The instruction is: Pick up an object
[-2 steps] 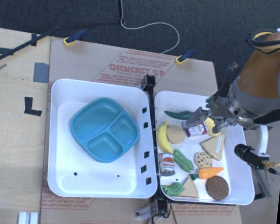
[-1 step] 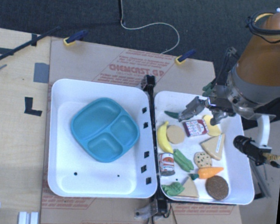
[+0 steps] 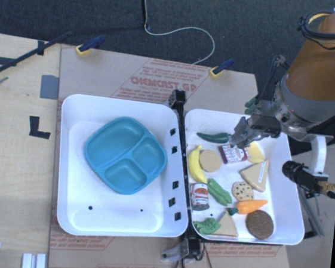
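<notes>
My gripper (image 3: 242, 134) hangs over the back of the right bin (image 3: 293, 193), just above a small purple and white packet (image 3: 233, 155). A green chili pepper (image 3: 213, 137) lies to its left and a yellow block (image 3: 255, 151) to its right. Nothing shows in the gripper. Toy food is scattered through this bin: a banana (image 3: 195, 163), a tan round cracker (image 3: 210, 160), a pale wedge (image 3: 256, 175), a chip cookie (image 3: 242, 190), a carrot (image 3: 248, 206), a brown round cookie (image 3: 259, 224), a green pickle (image 3: 219, 191) and a small can (image 3: 199, 196).
The left bin (image 3: 70, 167) holds a blue divided plate (image 3: 126, 154). A black divider (image 3: 179, 162) runs between the bins. A green leaf on a sandwich slice (image 3: 214, 227) sits at the right bin's front. A cable (image 3: 185, 33) loops behind the bins.
</notes>
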`<state>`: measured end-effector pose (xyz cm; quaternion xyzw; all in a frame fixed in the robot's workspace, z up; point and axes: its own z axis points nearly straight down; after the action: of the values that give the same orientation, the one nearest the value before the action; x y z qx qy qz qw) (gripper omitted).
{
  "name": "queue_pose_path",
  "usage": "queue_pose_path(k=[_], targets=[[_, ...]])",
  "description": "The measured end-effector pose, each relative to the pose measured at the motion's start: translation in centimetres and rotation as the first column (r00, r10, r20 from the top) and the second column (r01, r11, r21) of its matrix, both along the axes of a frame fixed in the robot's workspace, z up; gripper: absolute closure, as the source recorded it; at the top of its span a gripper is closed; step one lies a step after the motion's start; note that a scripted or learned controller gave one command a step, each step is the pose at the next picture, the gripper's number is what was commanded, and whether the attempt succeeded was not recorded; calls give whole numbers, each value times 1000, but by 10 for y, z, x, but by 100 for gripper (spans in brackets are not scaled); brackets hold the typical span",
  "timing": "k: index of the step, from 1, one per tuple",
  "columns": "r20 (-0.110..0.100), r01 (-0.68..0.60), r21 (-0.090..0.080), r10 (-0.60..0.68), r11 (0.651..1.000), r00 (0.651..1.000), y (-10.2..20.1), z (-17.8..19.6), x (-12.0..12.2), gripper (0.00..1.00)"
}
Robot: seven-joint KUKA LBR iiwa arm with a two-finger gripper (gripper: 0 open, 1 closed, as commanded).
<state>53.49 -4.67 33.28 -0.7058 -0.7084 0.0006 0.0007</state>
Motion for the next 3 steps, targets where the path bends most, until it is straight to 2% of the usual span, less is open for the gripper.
queue_pose_path(k=[1, 2, 3], targets=[[-12, -1, 1, 1, 1000, 1000, 48, -99, -29, 100], [13, 0, 2, 0, 1000, 1000, 56, 34, -51, 100], [-9, -2, 0, 2, 1000, 1000, 106, -55, -53, 100]])
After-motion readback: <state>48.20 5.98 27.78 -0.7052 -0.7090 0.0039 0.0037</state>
